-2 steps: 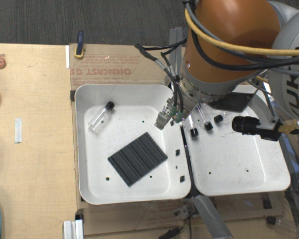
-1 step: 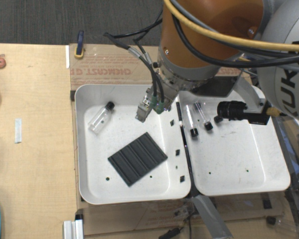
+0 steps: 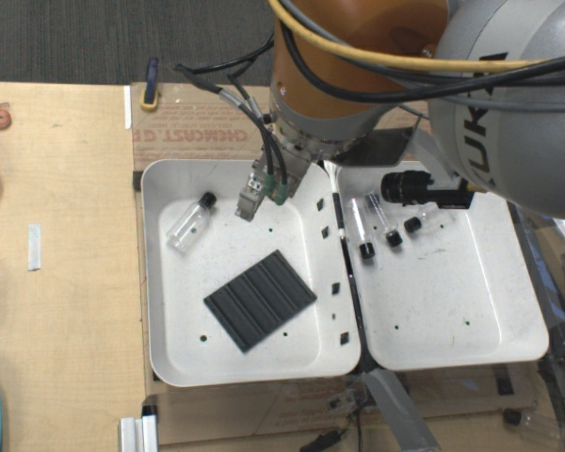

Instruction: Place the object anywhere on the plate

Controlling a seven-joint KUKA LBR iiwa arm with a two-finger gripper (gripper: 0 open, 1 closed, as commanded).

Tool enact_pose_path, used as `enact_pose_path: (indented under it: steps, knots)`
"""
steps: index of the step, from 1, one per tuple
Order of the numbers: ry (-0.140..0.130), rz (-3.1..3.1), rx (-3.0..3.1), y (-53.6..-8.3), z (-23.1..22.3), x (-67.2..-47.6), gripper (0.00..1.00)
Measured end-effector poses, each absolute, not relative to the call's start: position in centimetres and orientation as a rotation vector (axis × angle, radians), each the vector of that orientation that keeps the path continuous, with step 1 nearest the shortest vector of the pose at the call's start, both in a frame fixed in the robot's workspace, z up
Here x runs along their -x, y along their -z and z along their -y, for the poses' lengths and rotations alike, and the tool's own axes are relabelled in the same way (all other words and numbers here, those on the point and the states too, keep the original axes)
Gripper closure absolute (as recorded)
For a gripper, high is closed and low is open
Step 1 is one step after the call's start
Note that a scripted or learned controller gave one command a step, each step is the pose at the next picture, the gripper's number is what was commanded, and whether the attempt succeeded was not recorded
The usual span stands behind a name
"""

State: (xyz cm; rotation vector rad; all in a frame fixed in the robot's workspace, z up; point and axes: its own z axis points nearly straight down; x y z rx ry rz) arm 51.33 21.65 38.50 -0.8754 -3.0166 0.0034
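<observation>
Since the task ends on the plate, what counts most is how the vial lies from the gripper. The gripper hangs over the upper part of the left bin, close to the divide between the 2 bins. I cannot tell whether it is open or closed, because the wrist and cables crowd it from above, and I see nothing held in it.

I take the vial for the task's object, though some small pieces in the right bin could be meant instead. It lies flat on the left bin's floor, near the gripper and to the view's left of it, a little nearer the camera. It is clear with a black cap. Its long axis runs on a slant, cap end up and toward the gripper, clear end down and to the left.

The plate is a dark ribbed slab in the same bin, nearer the camera than both and apart from the vial. It lies down and to the right of the vial, turned on a diagonal.

By my judgement the coming move is a short shift to the view's left and a descent, with the grip set across the vial's slanted axis. A round vial could easily roll if nudged.
</observation>
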Motion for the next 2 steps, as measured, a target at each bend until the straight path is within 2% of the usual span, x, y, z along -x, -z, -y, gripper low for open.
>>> enact_pose_path:
  steps: [1, 2]
  knots:
    - [-0.003, 3.061, 0.705, -33.8, -22.8, -50.1, 1.0]
    - [0.0, 3.066, 0.693, -35.0, -22.8, -54.3, 1.0]
